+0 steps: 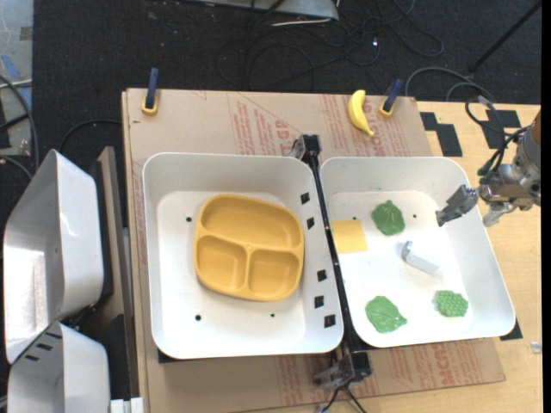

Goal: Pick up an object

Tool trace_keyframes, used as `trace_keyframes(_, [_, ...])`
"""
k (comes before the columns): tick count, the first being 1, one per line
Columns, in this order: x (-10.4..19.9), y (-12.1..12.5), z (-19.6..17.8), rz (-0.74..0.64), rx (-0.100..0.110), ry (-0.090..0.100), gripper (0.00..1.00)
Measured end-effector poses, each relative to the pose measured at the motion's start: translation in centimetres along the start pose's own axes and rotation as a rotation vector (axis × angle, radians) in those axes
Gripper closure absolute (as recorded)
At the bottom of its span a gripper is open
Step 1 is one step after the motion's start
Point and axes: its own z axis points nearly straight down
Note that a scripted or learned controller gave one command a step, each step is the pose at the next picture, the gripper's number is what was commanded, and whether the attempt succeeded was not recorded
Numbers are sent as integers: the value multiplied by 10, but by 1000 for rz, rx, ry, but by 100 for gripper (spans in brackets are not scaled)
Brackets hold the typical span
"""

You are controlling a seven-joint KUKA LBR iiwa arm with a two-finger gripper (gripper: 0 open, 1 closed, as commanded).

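The gripper (472,206), fingers spread and holding nothing, hangs over the right bin's (495,274) right edge; the small grey block (418,259) mid-bin looks light, stiff, best pinched across its narrow sides.

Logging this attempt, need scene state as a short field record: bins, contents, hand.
left bin: yellow divided tray, lying flat
right bin: yellow square, three green lumps, small grey piece
hand: above the right bin's right rim, fingers spread, nothing between them
bench: banana behind the right bin, outside it
pick: not yet done
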Motion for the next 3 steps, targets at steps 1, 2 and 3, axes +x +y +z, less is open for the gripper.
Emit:
trace_keyframes(1, [1,2,-7,-4,-12,-3,0])
trace_keyframes(2, [3,5,56,-1,-10,-2,0])
trace_keyframes(3, [-3,0,102,0,-9,-1,0])
